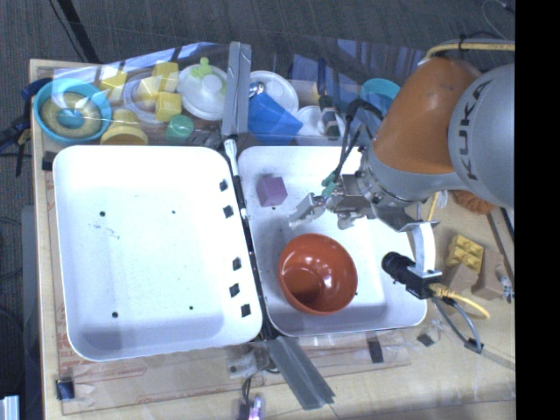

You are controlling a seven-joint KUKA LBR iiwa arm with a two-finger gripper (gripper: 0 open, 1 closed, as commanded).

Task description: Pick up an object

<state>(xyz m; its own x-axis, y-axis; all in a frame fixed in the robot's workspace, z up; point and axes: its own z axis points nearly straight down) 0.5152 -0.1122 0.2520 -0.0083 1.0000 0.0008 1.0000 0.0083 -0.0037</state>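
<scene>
The grey arm's metal two-finger tool (325, 206) is hovering over the right shallow white plastic bin (385, 309), apparently lining up a pick; whether its fingers are spread or closed I cannot tell. A glossy round reddish-brown bowl (318, 274), smooth and deep, is sitting at the tool's six o'clock. A small matte purple block (272, 190) is lying at its ten o'clock, well apart from the bowl.

Right bin (398, 309) holds a bowl (318, 274) at front and a small block (272, 190) behind it. Left bin (140, 243) adjoins. Pincer (325, 210) above bowl.
</scene>
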